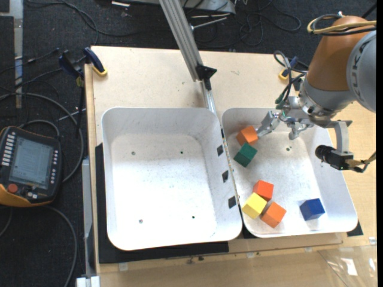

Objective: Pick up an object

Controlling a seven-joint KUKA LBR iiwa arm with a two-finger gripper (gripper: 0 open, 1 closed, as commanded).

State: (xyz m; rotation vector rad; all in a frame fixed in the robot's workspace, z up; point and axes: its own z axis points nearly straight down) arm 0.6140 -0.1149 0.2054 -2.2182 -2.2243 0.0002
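— Two white bins (114,130) stand on the bench. Where is the gripper (280,124)?
— Over the right bin, fingers spread open, holding nothing; one finger is beside the orange cube (246,136).

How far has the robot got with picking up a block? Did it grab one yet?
Not yet. Done so far: the arm has reached over the right bin, and its gripper sits above the floor near the top orange block. Nothing is between its fingers. All six blocks lie in the bin, including the green block and blue block. Left to do: go down, close on one, lift it.
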